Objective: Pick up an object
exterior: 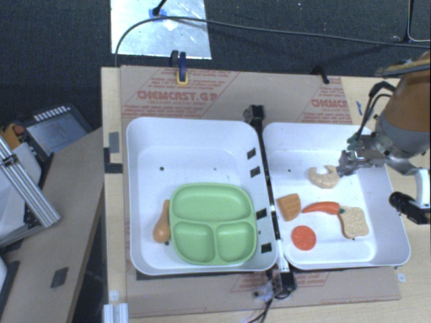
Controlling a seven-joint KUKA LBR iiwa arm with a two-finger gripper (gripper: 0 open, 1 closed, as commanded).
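Hovered low over the right shallow white plastic bin [387, 244], end effector [350, 161] just beside the pale curled shrimp-like toy [324, 176]. Couldn't tell its grip state. Sat left of it: orange wedge [289, 206], red carrot-shaped toy [322, 208].

I read this as a robotics lab, not a home or kitchen. From my station I see two shallow white plastic bins [202, 147] clipped side by side on a brown cardboard sheet printed "CHEMCAST" [222, 89], laid over dark carpet. At twelve o'clock a black cable [283, 31] runs across a taped silver foil square [159, 17]. At nine o'clock lies a length of extruded aluminium framing [27, 190], with grey electronic equipment [57, 128] just above it.
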